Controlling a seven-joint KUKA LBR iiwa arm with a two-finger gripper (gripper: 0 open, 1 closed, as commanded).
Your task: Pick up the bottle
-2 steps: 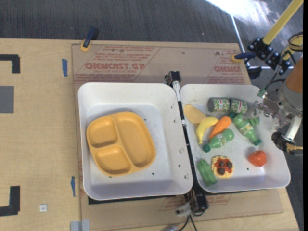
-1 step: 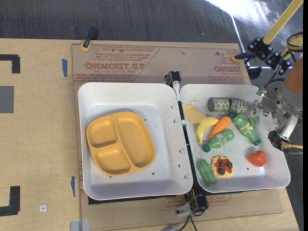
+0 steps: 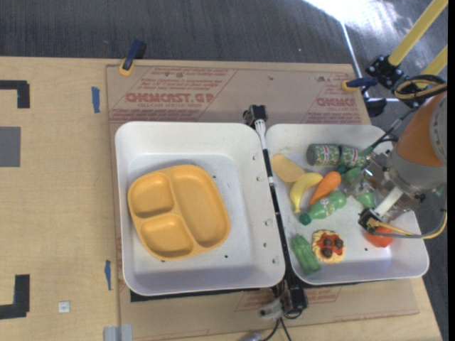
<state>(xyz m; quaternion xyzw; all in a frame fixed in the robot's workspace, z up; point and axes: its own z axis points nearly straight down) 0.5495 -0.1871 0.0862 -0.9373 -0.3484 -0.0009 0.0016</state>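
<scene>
Dark grey ribbed floor covering (image 3: 178,13) runs across the top of the view. Below it lies a pale wooden bench (image 3: 57,190), marked with black and blue tape. On the bench is a brown sheet (image 3: 213,94) printed in red lettering, and a blue and yellow clamp (image 3: 131,54) sits at its far left corner. Two shallow white bins sit side by side on the sheet.

Left bin (image 3: 131,137): smooth matte plastic with rounded corners. It holds one yellow-orange plate (image 3: 178,208), glossy and divided into three compartments.

Right bin (image 3: 409,265): holds the task item and assorted toy food.

The bottle (image 3: 325,206) is near the middle of the right bin, lying on its side at a slant. It is small, of translucent green plastic, with a printed label round the body. Its darker green cap points toward the bin's lower left. A carrot (image 3: 325,185), orange and tapered, lies just above the bottle and roughly parallel to it. A curved yellow banana (image 3: 304,188) ends beside the cap.

Other contents:
- A cylindrical can (image 3: 333,154) with a green and red label, lying on its side at the far edge.
- A flat pale yellow disc (image 3: 287,168).
- A knobbly green vegetable (image 3: 306,253).
- A small round tart (image 3: 328,244) topped with red pieces.
- A red-orange round item (image 3: 380,238), partly hidden.

The arm (image 3: 419,155) enters from the right. The gripper (image 3: 366,185) sits over the right bin, near the base end of the bottle and to its right. Nothing shows in its grasp. Whether it is released or clenched cannot be told.
</scene>
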